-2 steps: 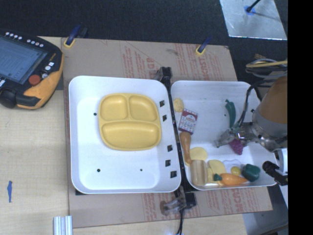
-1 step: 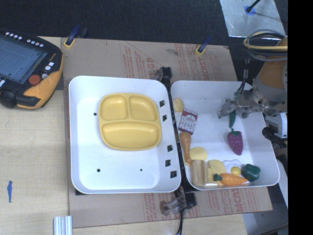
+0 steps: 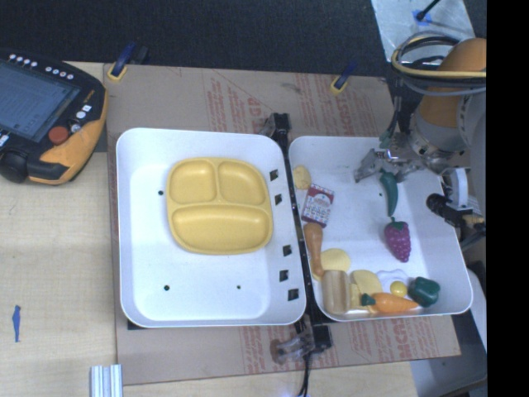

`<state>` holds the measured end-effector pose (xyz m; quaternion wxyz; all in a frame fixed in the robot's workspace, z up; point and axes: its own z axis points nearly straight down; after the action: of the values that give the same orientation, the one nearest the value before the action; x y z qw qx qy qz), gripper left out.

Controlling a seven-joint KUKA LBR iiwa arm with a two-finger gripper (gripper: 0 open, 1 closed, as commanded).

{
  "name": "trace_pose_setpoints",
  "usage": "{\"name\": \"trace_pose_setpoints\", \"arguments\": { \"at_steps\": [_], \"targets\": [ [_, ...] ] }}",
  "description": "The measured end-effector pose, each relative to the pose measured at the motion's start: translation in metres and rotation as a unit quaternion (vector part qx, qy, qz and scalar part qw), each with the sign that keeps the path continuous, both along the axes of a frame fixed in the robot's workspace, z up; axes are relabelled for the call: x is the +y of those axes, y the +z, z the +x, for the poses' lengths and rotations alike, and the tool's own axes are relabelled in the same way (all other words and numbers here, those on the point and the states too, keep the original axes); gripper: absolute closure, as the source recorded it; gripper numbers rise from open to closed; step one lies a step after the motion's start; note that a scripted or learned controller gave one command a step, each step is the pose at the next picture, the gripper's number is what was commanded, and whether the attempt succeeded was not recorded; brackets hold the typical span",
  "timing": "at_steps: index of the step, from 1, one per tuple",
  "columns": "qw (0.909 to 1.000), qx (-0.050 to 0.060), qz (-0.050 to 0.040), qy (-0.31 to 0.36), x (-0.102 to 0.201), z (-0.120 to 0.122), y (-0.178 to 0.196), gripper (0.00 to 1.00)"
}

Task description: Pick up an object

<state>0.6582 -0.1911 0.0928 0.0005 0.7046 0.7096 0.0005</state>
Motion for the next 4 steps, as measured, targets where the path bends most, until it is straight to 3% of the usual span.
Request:
{"name": "trace_pose_setpoints", "arguments": {
  "at_steps": [1,2,3,4],
  "targets": [
    [1.0,0.001,-0.0009,-0.004,-0.023,-0.065,0.056,0.0],
    [1.0,0.006,0.0017,-0.002,-0.002,-0.121,0.011,0.0],
    [1.0,0.0,-0.0006,-0.001,-0.021,-0.072,-0.001,0.0],
    [1.0,0.005,0.0007,-0.002,-0.021,-0.127,-0.001,0.0]
  ]
}}
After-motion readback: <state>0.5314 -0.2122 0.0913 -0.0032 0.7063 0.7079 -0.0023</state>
